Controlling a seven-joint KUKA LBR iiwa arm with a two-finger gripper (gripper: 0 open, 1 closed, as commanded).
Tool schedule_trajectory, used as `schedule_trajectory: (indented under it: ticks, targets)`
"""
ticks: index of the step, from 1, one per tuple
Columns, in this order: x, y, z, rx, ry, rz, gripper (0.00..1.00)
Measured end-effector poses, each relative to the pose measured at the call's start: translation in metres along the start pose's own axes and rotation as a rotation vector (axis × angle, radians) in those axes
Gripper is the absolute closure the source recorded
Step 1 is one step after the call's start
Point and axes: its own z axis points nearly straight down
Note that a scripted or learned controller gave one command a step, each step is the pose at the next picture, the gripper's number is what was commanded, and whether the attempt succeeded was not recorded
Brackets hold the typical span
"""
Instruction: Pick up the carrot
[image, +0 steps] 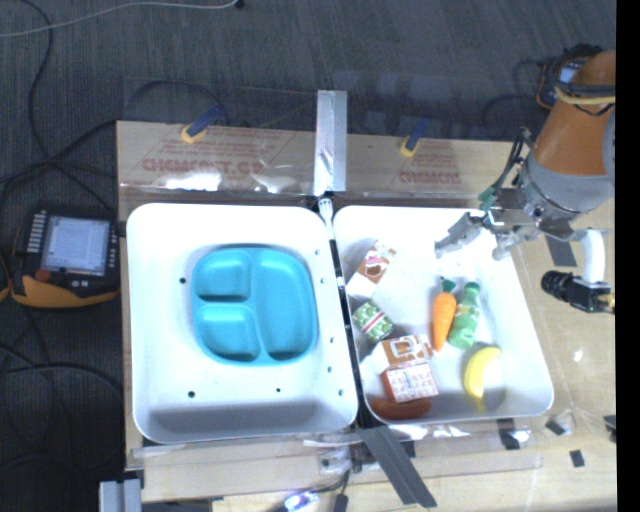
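Carrot lies fully visible; open hand hovers above.

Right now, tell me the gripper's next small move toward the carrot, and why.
Probably shift toward the bench's near edge and descend: the open gripper hovers over the right bin's far corner, while the carrot lies nearer, touching a green bottle.

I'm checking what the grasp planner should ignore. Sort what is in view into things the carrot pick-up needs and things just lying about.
Needed for the job:
carrot, in the right bin
gripper, above that bin's far end

Just lying about:
green bottle, right beside the carrot
lemon
small cartons
blue tray in the left bin
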Motion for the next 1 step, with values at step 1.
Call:
schedule_trajectory:
  ticks: [1]
  targets:
    - [-0.0220,-0.0088,0.1307,-0.026,-0.007,0.061,0.00]
